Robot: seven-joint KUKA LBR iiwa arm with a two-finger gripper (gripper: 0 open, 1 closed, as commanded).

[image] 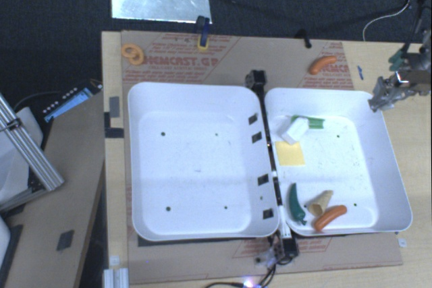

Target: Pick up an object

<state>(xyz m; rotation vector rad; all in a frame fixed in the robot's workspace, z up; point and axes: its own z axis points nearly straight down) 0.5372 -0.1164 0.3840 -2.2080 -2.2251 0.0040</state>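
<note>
The things to pick lie in the right bin (378,145), a shallow white plastic tray with rounded corners and a smooth, faintly speckled floor. Near its back left part, a white block (293,130) with soft edges lies touching a green bar (312,122). Just in front of them lies a flat yellow square (290,154), thin like a slice of cheese. Along the front edge sit three more toys: a dark green curved pod (295,203) against the left wall, a tan cone (320,199) with a ribbed look beside it, and an orange-red sausage (329,216), glossy and rounded at both ends, just in front of the cone.

The gripper (379,102) hangs over the bin's back right corner, a grey metal assembly at the end of the arm that comes in from the right. It is well apart from every toy in the tray, and nothing lies between its fingers; whether they are spread or closed I cannot tell at this size.

The left bin (196,158) is of the same white moulded plastic, joined to the right one by black clips (260,158) along the middle. Both rest on a brown cardboard sheet (223,54) with red print. On that sheet lie another orange sausage (322,65) behind the right bin and a tan pretzel-like ring (133,54) at the back left corner.
</note>
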